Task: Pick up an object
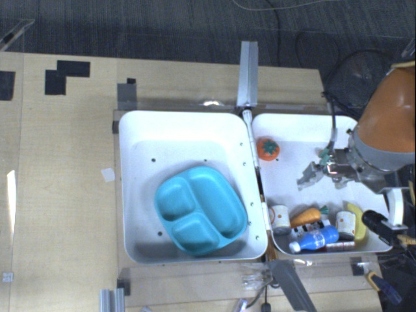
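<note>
Plastic blue tray (201, 208), rounded, three-sectioned

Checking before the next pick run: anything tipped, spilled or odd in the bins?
Nothing spilled. The blue bottle lies on its side among items crowded along the right bin's near edge. The blue divided plate sits askew in the left bin.

My claw (311, 174) looks like dull grey metal, matt beside the smooth orange band (390, 109) on my arm. Both white bins (136, 174) have a glossy, smooth plastic look, catching soft light along their rims. In the left one, the blue divided plate (200, 210) is smooth plastic with a faint sheen. Just below my claw, the blue bottle (317, 239) shines like plastic. Around the bins, the surface (58, 174) reads as pale matt wood, and beyond it lies rough dark carpet (130, 18).
</note>
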